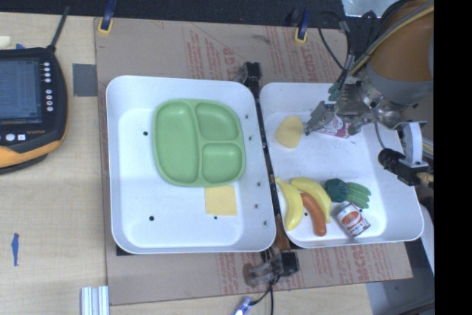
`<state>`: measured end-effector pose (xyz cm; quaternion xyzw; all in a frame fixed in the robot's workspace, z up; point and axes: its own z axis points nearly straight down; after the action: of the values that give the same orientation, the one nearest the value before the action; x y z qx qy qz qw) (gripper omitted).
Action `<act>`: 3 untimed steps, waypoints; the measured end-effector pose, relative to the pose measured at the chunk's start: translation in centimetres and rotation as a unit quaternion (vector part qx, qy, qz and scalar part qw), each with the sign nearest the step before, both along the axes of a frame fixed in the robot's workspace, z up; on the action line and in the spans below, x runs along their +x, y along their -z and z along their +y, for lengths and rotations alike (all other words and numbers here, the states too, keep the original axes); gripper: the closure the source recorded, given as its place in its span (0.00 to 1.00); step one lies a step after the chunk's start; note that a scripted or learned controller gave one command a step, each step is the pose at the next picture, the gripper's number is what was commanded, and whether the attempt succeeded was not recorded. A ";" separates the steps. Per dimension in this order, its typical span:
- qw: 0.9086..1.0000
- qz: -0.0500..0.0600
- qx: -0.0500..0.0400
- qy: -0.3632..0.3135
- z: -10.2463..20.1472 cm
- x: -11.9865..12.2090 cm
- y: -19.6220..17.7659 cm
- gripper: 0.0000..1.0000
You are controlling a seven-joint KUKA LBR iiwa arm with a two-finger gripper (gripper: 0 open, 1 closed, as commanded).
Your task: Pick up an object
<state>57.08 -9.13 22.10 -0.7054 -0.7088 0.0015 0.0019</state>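
My gripper [330,119] hangs low over the back of the right bin [398,232], reaching in from the right. A small white and pink thing [341,128] lies right at its tip; whether it is gripped I cannot make out. A pale yellow lump [290,132] sits just left of the gripper. Along the bin's front lie two bananas [298,200], an orange-red sausage [316,214], a green leafy vegetable [348,191] and a small red and white can [352,220].
The left bin [125,158] holds a green divided plate [199,142] and a yellow cheese slice [220,200]. A black and orange control pendant [26,103] lies on the bench at far left. Clamps [251,73] join the bins at the back and front.
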 end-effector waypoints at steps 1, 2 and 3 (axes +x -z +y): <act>1.000 0.000 -0.001 0.000 -4.0 -5.2 6.7 0.00; 1.000 -0.008 -0.003 -0.001 -6.1 -7.2 12.5 0.00; 1.000 -0.004 -0.003 -0.003 -6.1 -7.4 11.7 1.00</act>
<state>49.71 -15.26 10.37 -0.7034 -0.7108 0.0003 -0.0030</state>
